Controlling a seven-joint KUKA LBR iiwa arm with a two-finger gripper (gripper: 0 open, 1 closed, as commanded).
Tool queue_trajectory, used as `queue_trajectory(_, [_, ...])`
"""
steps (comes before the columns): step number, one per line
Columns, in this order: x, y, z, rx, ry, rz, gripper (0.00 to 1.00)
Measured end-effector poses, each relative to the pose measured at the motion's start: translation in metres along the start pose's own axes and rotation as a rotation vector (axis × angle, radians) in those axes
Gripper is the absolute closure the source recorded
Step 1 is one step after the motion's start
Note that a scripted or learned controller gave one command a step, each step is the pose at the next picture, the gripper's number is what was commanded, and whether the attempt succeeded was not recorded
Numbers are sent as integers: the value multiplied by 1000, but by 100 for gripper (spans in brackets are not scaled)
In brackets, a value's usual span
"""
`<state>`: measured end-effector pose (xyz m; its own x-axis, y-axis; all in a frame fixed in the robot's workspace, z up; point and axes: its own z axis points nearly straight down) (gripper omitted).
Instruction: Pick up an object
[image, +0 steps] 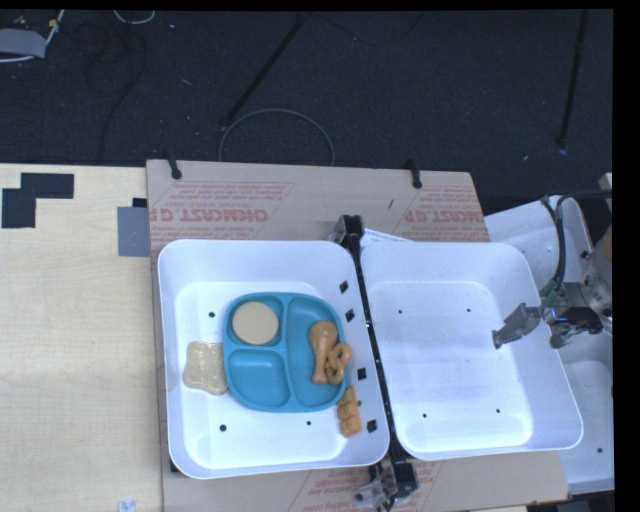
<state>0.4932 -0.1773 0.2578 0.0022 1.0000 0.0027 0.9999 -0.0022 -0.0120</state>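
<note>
A blue divided plate (262, 385) lies in the left bin (195, 275). A round tan biscuit (254, 322) sits in its upper left compartment, and a knobbly brown piece (328, 352) lies in its right compartment. A pale toast-like slab (206, 367) rests on the bin floor against the plate's left side. A small brown lump (348, 412) lies by the plate's lower right corner. My gripper (514, 327) hangs over the right edge of the right bin (450, 400), far from all of these, with nothing visible in it.
A black divider (362, 330) runs between the two bins. Both bins stand on a cardboard sheet (300, 205). Cables and the arm's wrist (580, 315) crowd the far right. A light wooden bench top (70, 350) lies to the left.
</note>
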Motion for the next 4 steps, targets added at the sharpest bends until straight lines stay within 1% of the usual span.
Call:
queue_trajectory(1, [0,2,-5,-9,-2,-2,0])
queue_trajectory(2, [2,8,41,-4,0,-3,0])
queue_trajectory(3, [10,10,88,-5,0,-2,0])
queue_trajectory(4, [14,5,132,-5,0,-1,0])
